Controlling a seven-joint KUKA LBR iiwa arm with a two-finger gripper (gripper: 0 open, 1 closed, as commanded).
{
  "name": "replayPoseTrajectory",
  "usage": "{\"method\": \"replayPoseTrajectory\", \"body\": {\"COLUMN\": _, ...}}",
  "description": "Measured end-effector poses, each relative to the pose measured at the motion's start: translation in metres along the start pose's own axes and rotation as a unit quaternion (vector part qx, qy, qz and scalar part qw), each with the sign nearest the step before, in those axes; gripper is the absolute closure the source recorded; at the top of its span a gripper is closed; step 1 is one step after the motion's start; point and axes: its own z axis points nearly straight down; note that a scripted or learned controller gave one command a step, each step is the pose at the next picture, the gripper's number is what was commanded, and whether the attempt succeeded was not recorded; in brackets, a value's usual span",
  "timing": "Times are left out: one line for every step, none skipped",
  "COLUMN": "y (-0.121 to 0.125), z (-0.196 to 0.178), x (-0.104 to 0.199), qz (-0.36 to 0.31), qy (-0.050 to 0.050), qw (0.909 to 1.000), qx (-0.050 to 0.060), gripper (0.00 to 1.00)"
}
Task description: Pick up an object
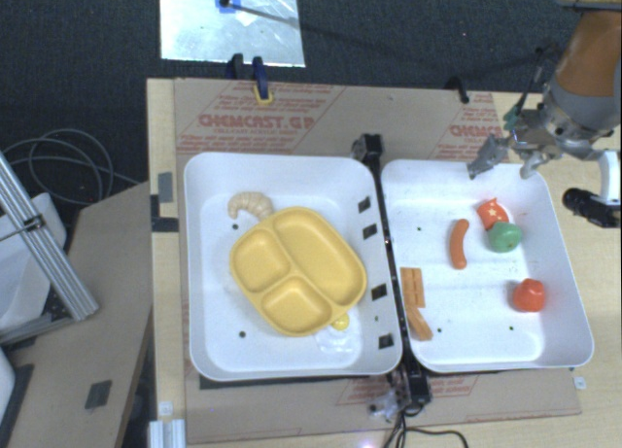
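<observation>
My gripper [505, 160] hangs over the far edge of the right bin [466, 339], open, with nothing between its fingers. Below it in that bin lie a small orange-red piece [492, 212], a green round fruit [504, 236], an orange sausage [458, 243], a red tomato-like piece [528, 294] and flat orange strips [415, 302]. The orange-red piece is the closest to the gripper, a little toward the near side.
The left bin [209, 271] holds a yellow divided plate [296, 269], a pale croissant-like piece [251, 204] at its far left and a small yellow bit [339, 322] under the plate's near edge. A metal divider with clips [379, 242] runs between the bins.
</observation>
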Motion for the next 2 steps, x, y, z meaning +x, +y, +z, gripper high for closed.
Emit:
{"method": "replayPoseTrajectory", "body": {"y": -0.045, "z": 0.145, "x": -0.012, "qz": 0.002, "qy": 0.001, "qw": 1.0000, "qx": 0.003, "gripper": 0.00}}
{"method": "replayPoseTrajectory", "body": {"y": -0.087, "z": 0.139, "x": -0.002, "qz": 0.001, "qy": 0.001, "qw": 1.0000, "qx": 0.002, "gripper": 0.00}}
